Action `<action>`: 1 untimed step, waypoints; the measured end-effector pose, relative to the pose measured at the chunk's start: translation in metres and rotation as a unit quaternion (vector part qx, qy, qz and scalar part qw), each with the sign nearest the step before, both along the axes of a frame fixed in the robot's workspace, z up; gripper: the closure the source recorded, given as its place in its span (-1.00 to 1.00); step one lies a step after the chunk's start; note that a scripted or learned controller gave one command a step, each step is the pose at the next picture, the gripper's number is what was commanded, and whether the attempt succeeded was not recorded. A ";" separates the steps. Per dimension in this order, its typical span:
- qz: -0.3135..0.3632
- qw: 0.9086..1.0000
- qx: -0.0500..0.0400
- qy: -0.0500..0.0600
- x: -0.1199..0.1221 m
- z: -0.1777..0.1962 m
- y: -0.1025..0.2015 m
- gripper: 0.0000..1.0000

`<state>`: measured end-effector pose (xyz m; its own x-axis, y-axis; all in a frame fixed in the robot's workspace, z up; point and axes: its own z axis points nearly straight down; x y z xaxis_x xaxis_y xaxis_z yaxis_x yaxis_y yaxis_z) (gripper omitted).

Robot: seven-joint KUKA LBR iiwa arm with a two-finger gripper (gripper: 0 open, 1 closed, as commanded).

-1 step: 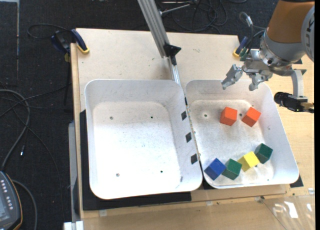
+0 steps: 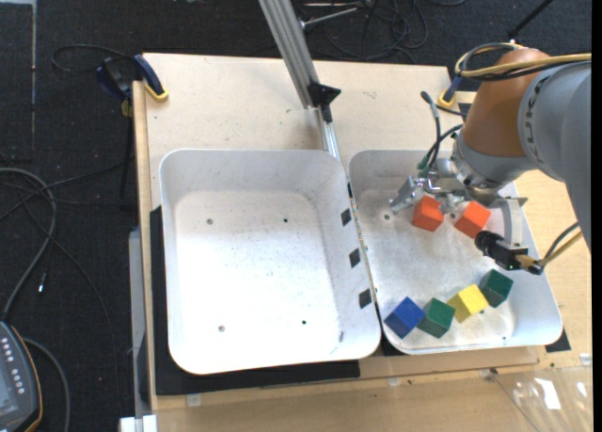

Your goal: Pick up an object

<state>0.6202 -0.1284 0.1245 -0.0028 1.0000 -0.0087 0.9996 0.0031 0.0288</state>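
You will find the gripper [image 2: 440,197] low over the right bin [image 2: 376,232], toward its 12 o'clock edge. An orange block [image 2: 428,214] sits directly beneath it; whether the block is gripped, and how wide the pincer stands, cannot be determined. A second orange block [image 2: 472,219] lies at its 3 o'clock. Blue [image 2: 405,315], green [image 2: 437,316], yellow [image 2: 467,302] and dark green [image 2: 496,285] blocks line the 6 o'clock edge.

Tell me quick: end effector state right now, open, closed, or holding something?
End effector: cannot be told; it sits low in the right bin, right by an orange block, but no grasp is visible.
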 end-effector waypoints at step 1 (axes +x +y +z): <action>-0.001 1.000 0.000 0.001 -0.009 -0.007 0.006 -1.00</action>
